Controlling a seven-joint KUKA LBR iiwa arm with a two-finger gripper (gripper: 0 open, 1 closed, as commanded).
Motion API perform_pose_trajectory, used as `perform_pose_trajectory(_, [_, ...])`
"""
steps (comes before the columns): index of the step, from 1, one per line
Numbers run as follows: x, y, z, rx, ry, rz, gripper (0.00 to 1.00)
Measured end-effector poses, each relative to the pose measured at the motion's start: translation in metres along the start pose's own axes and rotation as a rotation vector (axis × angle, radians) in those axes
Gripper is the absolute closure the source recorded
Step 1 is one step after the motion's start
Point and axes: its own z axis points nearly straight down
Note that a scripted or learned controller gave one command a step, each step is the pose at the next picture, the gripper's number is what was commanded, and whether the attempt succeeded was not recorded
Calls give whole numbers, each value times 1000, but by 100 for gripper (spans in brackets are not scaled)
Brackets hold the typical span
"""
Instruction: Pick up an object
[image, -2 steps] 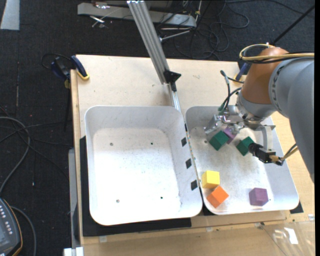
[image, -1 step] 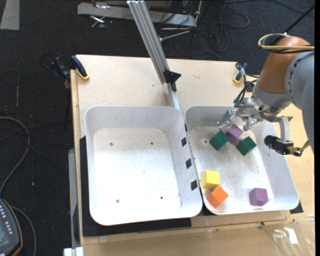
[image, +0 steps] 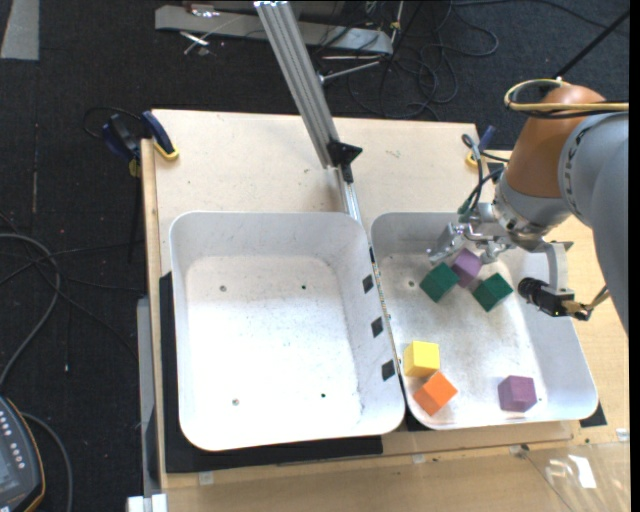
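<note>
Your gripper (image: 468, 250) hangs low over the right bin (image: 560, 345), at about one o'clock in its floor, and sits right on a tight cluster: a mauve cube (image: 467, 267) wedged between two green cubes (image: 438, 283) and (image: 492, 292). You cannot tell from here whether it is clenched on the mauve cube or released. Toward six o'clock, a yellow cube (image: 421, 356) touches an orange cube (image: 435, 392), with a purple cube (image: 516, 393) well apart, easier targets because they are less crowded.
</note>
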Motion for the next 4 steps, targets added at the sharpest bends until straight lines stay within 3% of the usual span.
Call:
perform_pose_trajectory(1, [21, -4, 7, -8, 0, 1, 0])
perform_pose_trajectory(2, [23, -3, -5, -13, -2, -1, 100])
perform_pose_trajectory(3, [23, -2, -4, -13, -2, -2, 0])
perform_pose_trajectory(4, [26, -5, 2, -9, -1, 0, 0])
